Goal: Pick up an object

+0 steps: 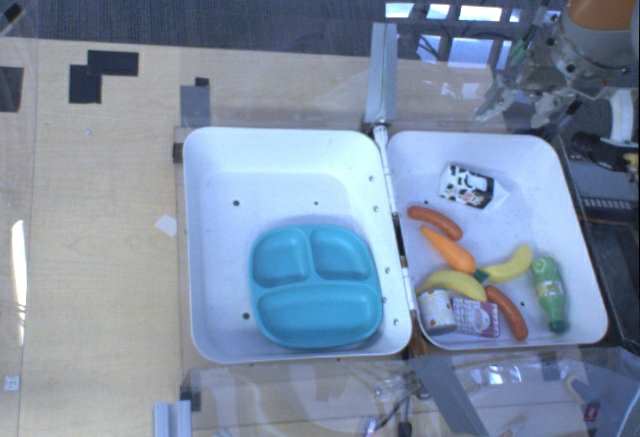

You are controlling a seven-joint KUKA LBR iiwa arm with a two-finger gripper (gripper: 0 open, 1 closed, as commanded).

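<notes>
A divided tray (pixel 316 286) lies in the left bin (pixel 215 225); toy foods (pixel 470 280) cluster in the right bin (pixel 560 185).

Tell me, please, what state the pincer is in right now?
Pincer: above the far edge of the right bin, nothing seen between its fingers; open or closed cannot be told.

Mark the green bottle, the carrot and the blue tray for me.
green bottle (pixel 549 291), camera view, mid body.
carrot (pixel 447 249), camera view, middle of its length.
blue tray (pixel 316 286), camera view, central divider area.
</notes>
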